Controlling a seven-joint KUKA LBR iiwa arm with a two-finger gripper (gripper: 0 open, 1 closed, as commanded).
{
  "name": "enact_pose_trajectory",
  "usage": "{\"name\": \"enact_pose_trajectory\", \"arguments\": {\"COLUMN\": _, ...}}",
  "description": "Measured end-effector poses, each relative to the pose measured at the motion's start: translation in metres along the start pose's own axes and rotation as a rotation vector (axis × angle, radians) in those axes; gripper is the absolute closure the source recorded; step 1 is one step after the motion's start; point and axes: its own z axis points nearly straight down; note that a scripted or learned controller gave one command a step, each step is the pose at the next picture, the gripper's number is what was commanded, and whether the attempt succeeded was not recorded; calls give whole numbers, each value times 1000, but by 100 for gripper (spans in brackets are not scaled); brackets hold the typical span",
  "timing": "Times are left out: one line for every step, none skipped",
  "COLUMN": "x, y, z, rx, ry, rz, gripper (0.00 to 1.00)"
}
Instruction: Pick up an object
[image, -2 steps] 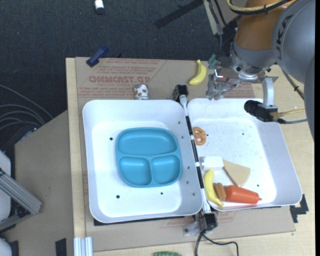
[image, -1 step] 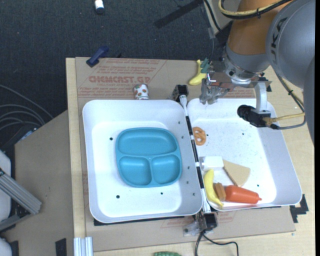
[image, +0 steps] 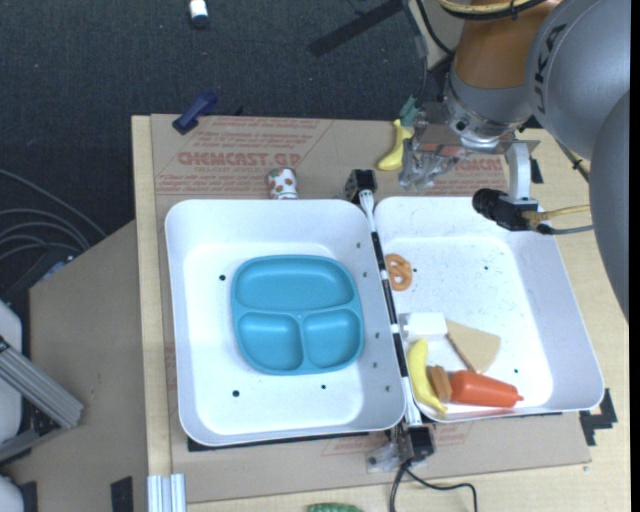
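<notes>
- My grey arm with orange wrist band (image: 560, 60) comes in from top right, over the far edge of the bench.
- Left shallow white plastic bin (image: 190, 300) holds a light-blue three-compartment plastic tray (image: 296, 312), lying flat near the middle.
- Right shallow white plastic bin (image: 540, 290) has the pickable stuff, mostly bunched in its near-left corner.
- Orange toy carrot (image: 483, 389) lies flat along the near wall, touching a tan wedge-shaped piece (image: 474, 347) just behind it.
- Yellow toy banana (image: 422, 376) lies along the left wall, beside the carrot's blunt end.
- Small white block (image: 426, 324) sits just behind the banana.
- Small brown pretzel (image: 398, 271) lies apart, farther up the left wall.
- My two-finger metal gripper (image: 432, 165) hangs above the bench just past the right bin's far rim; cannot tell its state from here.
- Small yellow figure (image: 394, 152) sits on the bench just left of the gripper.
</notes>
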Motion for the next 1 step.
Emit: {"name": "enact_pose_trajectory", "arguments": {"x": -26, "y": -1, "z": 32, "rx": 6, "ry": 1, "rz": 2, "gripper": 100}}
